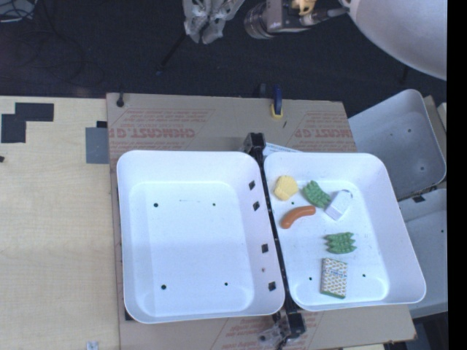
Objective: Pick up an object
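End effector (211, 14) high at the far edge of the camera view, over dark floor beyond the bench (51, 232), well apart from both bins. Too blurred and small to tell whether spread or pressed together; nothing seen gripped in it. Just to its right, the wrist housing (281, 17), then the broad pale body of the arm (398, 28) filling the upper right corner.

Nearer, on the bench, a cardboard sheet (219, 126) with red mirrored print, carrying the two bins. At its far edge, a small blue and yellow clamp (277, 105).

Everything to pick lying in the right bin (398, 217):
- yellow chunk (286, 188) near the far left corner, close to the divider;
- green ridged piece (316, 194) just beside it on the right;
- white block (338, 205) touching or nearly touching the green ridged piece, further right;
- orange sausage (298, 216) lying slantwise just below the yellow chunk and the green ridged piece;
- green pea pods (340, 243) in the middle, apart from the cluster above;
- patterned box (334, 277) flat near the front wall, just below the pea pods.

Tight grouping among the four far pieces, crowding one another; pea pods and patterned box with freer floor around them.

Left bin (131, 232) side by side with the right, joined along a row of black clips (264, 248). Off the bench at right, a grey metal plate (401, 141).
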Action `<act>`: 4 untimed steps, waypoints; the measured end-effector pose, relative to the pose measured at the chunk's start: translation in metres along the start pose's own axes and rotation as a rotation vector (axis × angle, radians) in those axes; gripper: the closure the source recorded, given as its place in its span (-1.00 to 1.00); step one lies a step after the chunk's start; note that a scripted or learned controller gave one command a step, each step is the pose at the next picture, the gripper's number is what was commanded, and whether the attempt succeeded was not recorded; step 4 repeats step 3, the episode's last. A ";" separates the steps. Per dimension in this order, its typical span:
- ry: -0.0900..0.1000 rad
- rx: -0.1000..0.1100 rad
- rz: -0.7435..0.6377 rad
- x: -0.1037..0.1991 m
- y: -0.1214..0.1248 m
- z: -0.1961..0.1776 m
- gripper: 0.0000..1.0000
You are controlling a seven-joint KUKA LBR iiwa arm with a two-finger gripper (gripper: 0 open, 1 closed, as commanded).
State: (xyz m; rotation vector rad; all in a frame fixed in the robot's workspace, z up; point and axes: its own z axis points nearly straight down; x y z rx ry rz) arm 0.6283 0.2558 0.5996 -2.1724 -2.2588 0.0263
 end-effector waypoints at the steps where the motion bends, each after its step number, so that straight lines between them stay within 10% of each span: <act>1: 0.001 -0.004 -0.005 0.002 0.000 -0.009 1.00; 4: 0.006 -0.021 -0.013 0.005 0.001 -0.028 1.00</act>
